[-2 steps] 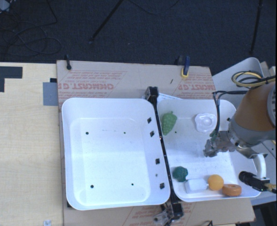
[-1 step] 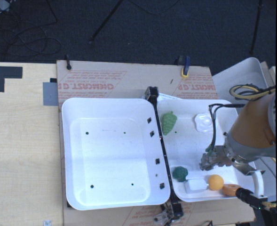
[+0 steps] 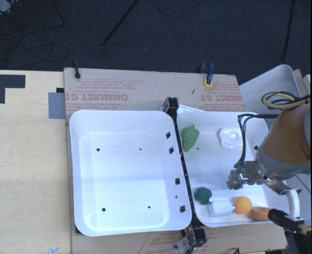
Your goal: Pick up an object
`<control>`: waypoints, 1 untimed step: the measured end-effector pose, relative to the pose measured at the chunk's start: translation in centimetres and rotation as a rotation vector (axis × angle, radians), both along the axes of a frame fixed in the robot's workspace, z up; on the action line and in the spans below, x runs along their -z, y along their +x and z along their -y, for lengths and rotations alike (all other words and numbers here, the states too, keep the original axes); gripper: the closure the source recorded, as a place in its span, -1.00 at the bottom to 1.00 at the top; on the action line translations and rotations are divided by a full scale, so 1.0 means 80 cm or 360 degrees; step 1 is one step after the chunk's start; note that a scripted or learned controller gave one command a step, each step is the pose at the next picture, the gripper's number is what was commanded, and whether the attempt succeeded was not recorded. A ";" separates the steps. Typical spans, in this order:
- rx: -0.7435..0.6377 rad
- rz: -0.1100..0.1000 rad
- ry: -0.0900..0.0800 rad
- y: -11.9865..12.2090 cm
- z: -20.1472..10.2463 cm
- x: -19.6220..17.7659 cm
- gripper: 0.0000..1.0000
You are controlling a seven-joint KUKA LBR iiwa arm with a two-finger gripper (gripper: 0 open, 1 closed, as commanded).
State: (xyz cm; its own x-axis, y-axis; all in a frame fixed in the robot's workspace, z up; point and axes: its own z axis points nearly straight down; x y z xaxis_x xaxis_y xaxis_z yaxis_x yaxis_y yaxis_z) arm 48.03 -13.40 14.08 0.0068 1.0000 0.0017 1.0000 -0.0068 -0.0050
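Observation:
The right bin (image 3: 211, 155) holds a light green crinkled object (image 3: 189, 136) near its left wall, a clear white lid-like piece (image 3: 230, 138) at the back, and a dark green ball (image 3: 202, 195) at the front. A white block (image 3: 220, 208), an orange ball (image 3: 243, 205) and an orange piece (image 3: 260, 213) lie along the front edge. My gripper (image 3: 237, 180) hangs low over the right side of this bin, just above and behind the orange ball. The arm's orange band (image 3: 288, 136) covers the bin's right part.
The left bin (image 3: 81, 142) sits beside the right one, separated by a black divider rail (image 3: 178, 157). Both bins rest on cardboard (image 3: 118, 91). A blue clamp (image 3: 209, 74) holds the cardboard at the back.

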 end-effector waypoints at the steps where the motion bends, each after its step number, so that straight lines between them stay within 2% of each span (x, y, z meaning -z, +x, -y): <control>1: 0.0007 -0.0002 0.0001 0.000 0.001 -0.012 1.00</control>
